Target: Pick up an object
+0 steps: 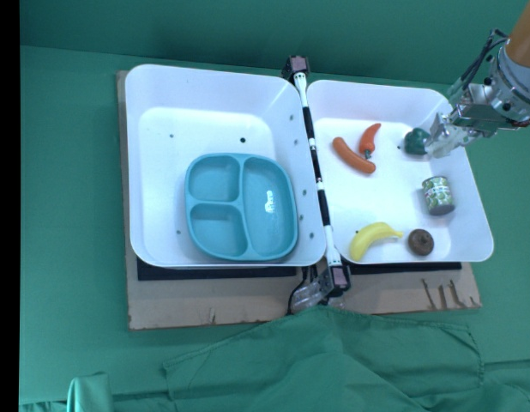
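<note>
The right bin (pixel 394 101) holds several small items. An orange sausage-shaped piece (pixel 353 155) and a red chili (pixel 370 138) lie near its middle. A green-labelled jar (pixel 437 195) lies by the right wall, with a yellow banana (pixel 374 239) and a brown round piece (pixel 420 242) near the front. A dark green pepper-like object (pixel 414 142) sits at the tip of my gripper (pixel 435 142), which reaches in over the right wall. The green object touches or nearly touches the gripper's left side; whether it is gripped is unclear.
The left bin (pixel 162 101) carries a teal divided plate (pixel 241 206). A black-and-white hinge bar (pixel 315 161) runs between the bins. Both bins rest on cardboard (pixel 213 307), with green cloth bunched at the front (pixel 334 359).
</note>
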Motion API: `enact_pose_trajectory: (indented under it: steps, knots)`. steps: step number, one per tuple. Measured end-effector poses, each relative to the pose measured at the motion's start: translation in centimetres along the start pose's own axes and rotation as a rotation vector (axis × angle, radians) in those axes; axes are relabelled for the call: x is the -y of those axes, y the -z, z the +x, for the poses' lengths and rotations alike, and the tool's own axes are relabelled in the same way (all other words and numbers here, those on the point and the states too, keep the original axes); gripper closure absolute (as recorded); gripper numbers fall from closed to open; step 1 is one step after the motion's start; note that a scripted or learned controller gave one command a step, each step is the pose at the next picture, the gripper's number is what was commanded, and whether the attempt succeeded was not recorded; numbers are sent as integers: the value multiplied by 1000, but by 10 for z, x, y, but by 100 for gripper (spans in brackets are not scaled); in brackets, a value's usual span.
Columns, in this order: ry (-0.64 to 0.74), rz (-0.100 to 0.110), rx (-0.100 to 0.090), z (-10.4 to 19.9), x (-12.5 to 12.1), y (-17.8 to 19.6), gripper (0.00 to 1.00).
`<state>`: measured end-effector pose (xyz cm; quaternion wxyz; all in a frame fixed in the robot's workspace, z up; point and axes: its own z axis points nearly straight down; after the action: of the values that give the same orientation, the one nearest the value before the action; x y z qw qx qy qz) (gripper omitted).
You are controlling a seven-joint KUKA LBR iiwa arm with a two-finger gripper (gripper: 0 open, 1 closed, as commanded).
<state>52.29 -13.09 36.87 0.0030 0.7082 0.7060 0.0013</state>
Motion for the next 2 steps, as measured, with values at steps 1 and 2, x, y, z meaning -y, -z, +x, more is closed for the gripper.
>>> enact_pose_trajectory:
  steps: [1,2]
  knots:
    - [0,0,0,48,-36,-6,100]
    - [-1,-1,1,-16,-70,2,100]
